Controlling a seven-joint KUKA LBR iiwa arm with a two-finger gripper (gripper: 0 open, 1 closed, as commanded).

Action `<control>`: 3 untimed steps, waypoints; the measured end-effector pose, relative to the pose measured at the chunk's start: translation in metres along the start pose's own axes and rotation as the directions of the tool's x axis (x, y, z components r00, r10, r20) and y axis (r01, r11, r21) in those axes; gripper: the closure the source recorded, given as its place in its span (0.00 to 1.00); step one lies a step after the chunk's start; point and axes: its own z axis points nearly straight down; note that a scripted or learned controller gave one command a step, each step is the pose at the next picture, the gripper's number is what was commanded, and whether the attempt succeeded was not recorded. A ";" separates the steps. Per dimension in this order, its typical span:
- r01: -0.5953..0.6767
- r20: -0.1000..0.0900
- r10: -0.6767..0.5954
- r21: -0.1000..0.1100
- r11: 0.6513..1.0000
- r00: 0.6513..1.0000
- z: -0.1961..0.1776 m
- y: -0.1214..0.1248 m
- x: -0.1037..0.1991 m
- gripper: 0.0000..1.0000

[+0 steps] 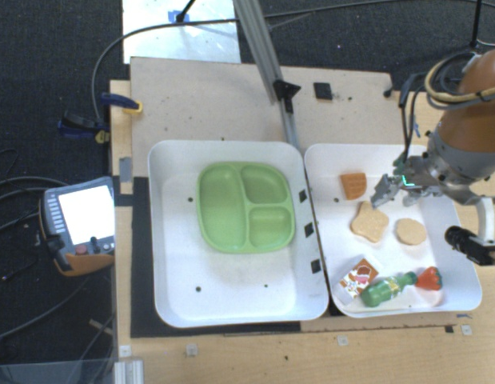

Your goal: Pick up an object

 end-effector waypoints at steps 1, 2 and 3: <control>0.000 0.000 0.000 -0.002 1.000 1.000 -0.001 0.000 0.000 0.00; -0.004 0.000 0.004 0.002 1.000 1.000 0.046 -0.009 -0.001 0.00; -0.004 0.001 0.004 0.003 1.000 1.000 0.096 -0.016 -0.009 0.00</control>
